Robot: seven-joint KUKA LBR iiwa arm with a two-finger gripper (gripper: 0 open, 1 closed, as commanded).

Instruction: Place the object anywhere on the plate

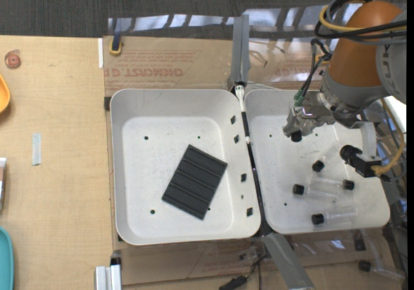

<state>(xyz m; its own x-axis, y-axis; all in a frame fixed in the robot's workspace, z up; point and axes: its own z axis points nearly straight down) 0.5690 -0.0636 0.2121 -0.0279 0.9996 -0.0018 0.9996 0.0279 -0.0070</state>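
A black ribbed rectangular plate [195, 181] lies tilted on the floor of the left bin [123, 153]. In the right bin [272, 211] lie clear tubes with black caps: one tube [323, 186] near the middle right and another tube [334, 216] near the front wall. A small black cap [317, 166] sits alone just behind them. My gripper [295, 131] hangs over the back left part of the right bin, behind the tubes and well right of the plate. I see nothing held in it.
A row of black clips [246, 153] runs along the seam between the two bins. Brown cardboard [168, 68] lies behind the bins. A wooden tabletop [52, 153] at the left carries small items. The arm's cables [362, 159] hang over the right bin's right side.
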